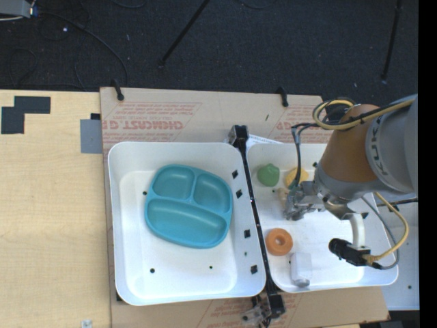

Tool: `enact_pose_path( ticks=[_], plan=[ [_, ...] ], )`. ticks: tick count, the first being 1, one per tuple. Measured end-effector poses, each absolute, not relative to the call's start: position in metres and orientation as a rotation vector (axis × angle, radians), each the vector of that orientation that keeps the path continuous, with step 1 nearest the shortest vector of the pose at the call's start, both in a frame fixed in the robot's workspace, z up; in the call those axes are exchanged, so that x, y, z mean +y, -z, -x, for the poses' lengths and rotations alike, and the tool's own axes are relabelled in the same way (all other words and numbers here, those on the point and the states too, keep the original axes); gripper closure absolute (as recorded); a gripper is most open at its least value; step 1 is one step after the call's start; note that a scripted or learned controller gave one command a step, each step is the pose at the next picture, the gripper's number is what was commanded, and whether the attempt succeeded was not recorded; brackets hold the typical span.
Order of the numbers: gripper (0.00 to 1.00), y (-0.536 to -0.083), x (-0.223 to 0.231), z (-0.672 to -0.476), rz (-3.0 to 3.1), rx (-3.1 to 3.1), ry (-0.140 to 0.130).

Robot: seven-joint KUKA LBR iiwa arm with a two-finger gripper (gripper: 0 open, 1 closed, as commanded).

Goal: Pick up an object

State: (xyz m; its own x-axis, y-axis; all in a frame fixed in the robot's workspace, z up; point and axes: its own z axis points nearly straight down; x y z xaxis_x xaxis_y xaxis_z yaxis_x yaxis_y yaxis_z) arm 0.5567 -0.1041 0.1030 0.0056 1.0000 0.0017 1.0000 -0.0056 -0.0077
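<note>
My gripper [295,208] is low over the middle of the right bin [382,275], reaching in from the right under the grey arm with its orange band. A green rounded object [268,175] lies just up and left of it. A yellow object [296,177] sits right above it, partly hidden by the wrist. An orange ring [278,241] lies below and left of the gripper. A small pale grey block [300,268] rests near the bin's front edge. I see nothing held.
The left bin [130,265] holds a teal divided plate [188,206]. A black divider [250,217] runs between the bins. Cardboard lies under both bins, and a wooden bench top stretches to the left.
</note>
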Motion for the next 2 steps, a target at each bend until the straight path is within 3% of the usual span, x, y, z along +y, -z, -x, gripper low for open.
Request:
enact_pose_path(
  ticks=[2],
  plan=[
    [1.0, -0.209, -0.088, -0.559, 2.221, -2.224, 0.003]
  ],
)
